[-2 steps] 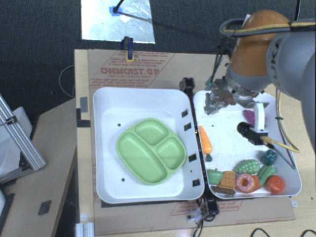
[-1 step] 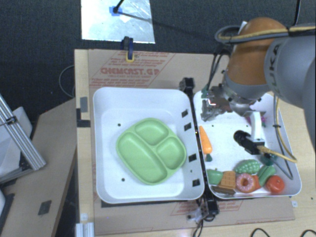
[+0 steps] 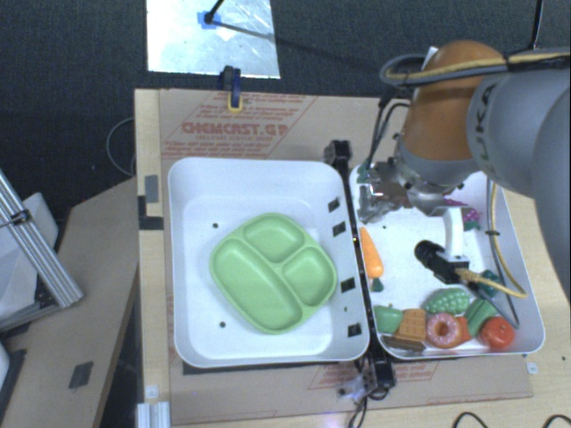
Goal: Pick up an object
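We see green divided plate [image 3: 272, 272]: smooth matt plastic. White bins [image 3: 192, 239]: smooth, faintly glossy plastic. Behind bins, cardboard sheet [image 3: 236, 127]: matt brown, printed. Further back, foil-like panel [image 3: 212, 25]: shiny, crinkled. Orange band [image 3: 446, 96]: glossy.

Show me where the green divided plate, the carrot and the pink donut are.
green divided plate [image 3: 272, 273], camera view, on its middle ridge, left bin.
carrot [image 3: 371, 255], camera view, on its orange body, right bin.
pink donut [image 3: 443, 330], camera view, on its frosted ring, right bin.

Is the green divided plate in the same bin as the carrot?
No, the green divided plate lies in the left bin, while the carrot lies in the right bin.
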`<state>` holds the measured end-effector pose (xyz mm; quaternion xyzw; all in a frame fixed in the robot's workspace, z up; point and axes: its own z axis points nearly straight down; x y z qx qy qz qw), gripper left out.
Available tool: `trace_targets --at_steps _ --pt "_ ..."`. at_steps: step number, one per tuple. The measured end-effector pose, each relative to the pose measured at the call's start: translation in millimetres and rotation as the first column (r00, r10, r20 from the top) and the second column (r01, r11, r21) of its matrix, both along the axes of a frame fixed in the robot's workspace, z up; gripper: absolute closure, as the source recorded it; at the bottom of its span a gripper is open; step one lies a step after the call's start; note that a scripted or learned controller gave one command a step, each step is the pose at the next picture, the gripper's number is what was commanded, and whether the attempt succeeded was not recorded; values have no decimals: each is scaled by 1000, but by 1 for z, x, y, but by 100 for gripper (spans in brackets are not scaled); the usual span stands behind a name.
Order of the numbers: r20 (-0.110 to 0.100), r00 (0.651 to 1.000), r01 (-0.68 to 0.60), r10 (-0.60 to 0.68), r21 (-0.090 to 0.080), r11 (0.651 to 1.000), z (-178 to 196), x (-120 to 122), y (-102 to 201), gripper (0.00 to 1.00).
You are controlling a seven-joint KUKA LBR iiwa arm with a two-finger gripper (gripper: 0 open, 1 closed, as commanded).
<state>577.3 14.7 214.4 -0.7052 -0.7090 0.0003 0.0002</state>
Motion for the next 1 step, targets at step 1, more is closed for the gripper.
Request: trace_targets --at_steps 1 --pt "2 1000 -2 2 1 1000 5 -3 11 100"
